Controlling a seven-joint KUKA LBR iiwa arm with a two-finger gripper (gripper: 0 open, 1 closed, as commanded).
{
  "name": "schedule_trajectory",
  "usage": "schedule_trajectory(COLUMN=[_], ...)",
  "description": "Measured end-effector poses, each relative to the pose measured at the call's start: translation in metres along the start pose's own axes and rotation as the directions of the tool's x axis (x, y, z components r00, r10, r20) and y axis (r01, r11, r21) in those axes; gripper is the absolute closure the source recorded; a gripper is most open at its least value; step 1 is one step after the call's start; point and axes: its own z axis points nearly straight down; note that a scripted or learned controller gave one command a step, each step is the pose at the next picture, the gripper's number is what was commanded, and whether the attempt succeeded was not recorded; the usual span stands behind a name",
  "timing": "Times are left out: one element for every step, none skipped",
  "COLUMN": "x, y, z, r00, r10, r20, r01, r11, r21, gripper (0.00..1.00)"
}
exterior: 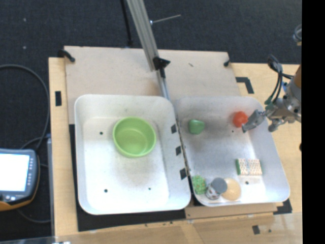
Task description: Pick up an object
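My gripper [264, 122] hangs over the right rim of the right bin [218, 151], its two fingers spread open with nothing between them. A small red ball [239, 119] lies just left of the left fingertip [251, 123]. A green lump [196, 126] rests near the bin's upper left. A checkered block [249, 166] sits lower right. Along the front edge lie a green knobbly piece [199, 184], a grey round object [218, 186] and a pale yellow ball [232, 189].
The left bin [91, 187] holds a light green bowl [134, 136]. A metal pole [144, 29] slants down to the divide between the bins. A tablet [15, 174] lies off the bench at the left.
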Motion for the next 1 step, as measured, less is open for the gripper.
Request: schedule_trajectory(x=[0.0], y=[0.0], z=[0.0], r00=[1.0], r10=[0.0], r20=[0.0], r01=[0.0], r11=[1.0], r21=[0.0], gripper=[0.0])
